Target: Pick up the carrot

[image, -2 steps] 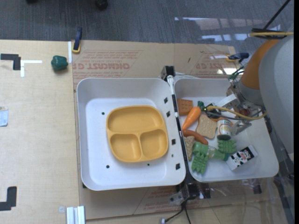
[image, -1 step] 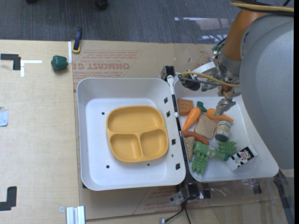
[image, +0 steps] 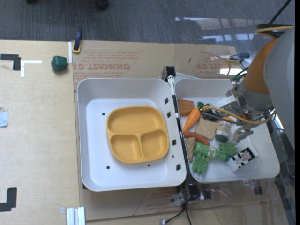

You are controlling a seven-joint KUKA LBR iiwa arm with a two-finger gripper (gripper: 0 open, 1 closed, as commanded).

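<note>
Carrot (image: 191, 119) lies in the right bin (image: 262, 170) near its left wall, long axis running diagonally toward the far right corner. The claw (image: 241, 134) hangs to its right; its state cannot be told.

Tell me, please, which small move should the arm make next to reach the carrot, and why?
Probably shift the gripper toward the view's left and bring it above the carrot. The carrot lies at the left side of the right bin, against the cracker, while the gripper is apart from it, near the small can.
</note>
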